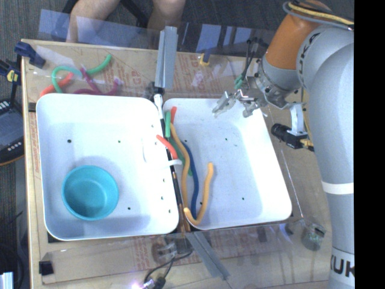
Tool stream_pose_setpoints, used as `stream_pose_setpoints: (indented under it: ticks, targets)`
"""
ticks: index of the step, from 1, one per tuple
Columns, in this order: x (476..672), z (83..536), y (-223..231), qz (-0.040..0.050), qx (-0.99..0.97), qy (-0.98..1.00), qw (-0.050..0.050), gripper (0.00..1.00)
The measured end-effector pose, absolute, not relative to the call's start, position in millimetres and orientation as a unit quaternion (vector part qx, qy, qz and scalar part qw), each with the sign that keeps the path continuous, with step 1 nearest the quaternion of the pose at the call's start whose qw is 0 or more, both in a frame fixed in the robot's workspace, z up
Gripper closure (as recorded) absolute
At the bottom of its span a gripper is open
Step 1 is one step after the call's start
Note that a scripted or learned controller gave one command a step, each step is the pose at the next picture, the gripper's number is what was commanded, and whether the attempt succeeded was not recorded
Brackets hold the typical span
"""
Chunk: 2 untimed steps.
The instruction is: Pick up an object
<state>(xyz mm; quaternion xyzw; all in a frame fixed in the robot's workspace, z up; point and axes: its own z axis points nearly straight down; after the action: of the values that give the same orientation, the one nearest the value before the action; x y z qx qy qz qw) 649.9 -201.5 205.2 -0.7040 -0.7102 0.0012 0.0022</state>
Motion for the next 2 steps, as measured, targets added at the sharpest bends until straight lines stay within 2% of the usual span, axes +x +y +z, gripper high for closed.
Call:
stream_pose_setpoints:
  ticks: [1,2]
  targets:
    - [592.4,107,-188,0.0009,-0.601,-0.799,0.002,0.0]
    - [506.8,92,-161,0.0,-0.602,-0.799,0.002,0.0]
